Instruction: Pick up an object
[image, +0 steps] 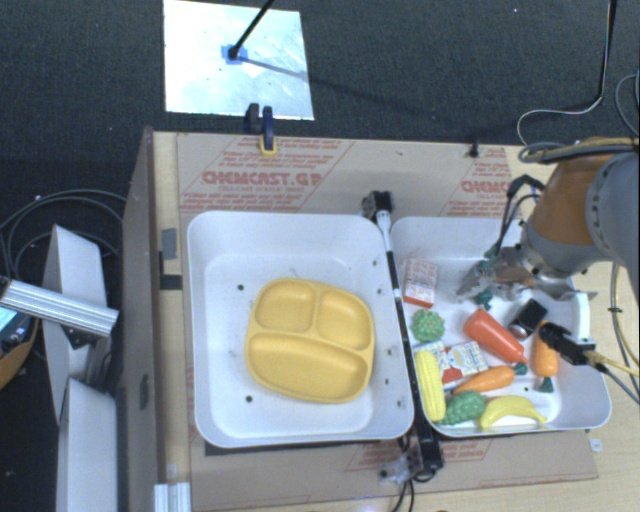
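Brown sheet on the tabletop, upper middle of the frame: red print "CHEMCAST GP", with smaller lines beneath too small to read.
Same sheet, upper right: the red print again, cut off by the arm.
Small carton in right bin: red markings, unreadable.

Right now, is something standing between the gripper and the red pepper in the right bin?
Nothing visible does. The gripper hangs over the right bin, and the red pepper lies just below it in the view, with bare bin floor between them.
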